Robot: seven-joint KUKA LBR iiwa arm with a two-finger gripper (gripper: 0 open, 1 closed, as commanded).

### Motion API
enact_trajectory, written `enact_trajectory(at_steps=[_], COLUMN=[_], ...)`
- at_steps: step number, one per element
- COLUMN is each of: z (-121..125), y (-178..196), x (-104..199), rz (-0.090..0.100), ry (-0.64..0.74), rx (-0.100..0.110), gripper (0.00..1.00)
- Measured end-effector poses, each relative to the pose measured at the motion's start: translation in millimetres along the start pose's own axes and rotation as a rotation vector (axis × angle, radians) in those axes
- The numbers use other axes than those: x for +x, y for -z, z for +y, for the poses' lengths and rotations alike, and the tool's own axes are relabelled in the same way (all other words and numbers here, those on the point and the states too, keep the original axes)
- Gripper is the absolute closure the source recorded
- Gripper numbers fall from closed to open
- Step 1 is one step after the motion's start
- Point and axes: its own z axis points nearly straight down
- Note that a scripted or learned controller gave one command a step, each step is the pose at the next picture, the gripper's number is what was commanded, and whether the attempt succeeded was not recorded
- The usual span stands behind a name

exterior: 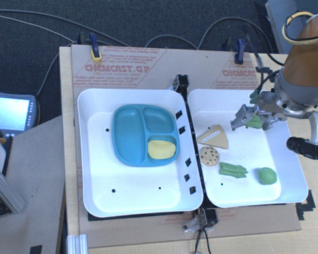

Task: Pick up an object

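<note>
The gripper [253,119] is hanging over the right bin [291,192], clasping a green thing [254,122] between its fingers, up and right of the cookie [209,156].

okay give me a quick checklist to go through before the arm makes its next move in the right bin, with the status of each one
1. Gripper over the right bin: ok, it hangs above the bin's upper part.
2. Something between the fingers: cannot tell; a green piece sits right at them, but a firm grip is not clear.
3. Other targets free to reach: ok; the sandwich wedge, cookie, green vegetable and green ball lie apart from one another.
4. Left bin undisturbed: ok; the blue divided plate holds a yellow item in its lower right compartment.
5. Cable near the wrist: cannot tell if it has slack.
</note>
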Motion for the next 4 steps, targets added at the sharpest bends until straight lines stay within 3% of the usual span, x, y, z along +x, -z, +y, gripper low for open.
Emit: enact_trajectory(at_steps=[1,2,4], z=[2,11,2], y=[6,-40,-138], x=[0,1,-12], rz=[-0.002,-0.001,-0.001], ry=[0.002,0.002,0.001], rx=[-0.012,-0.008,-0.007], gripper=[0.0,0.0,0.0])
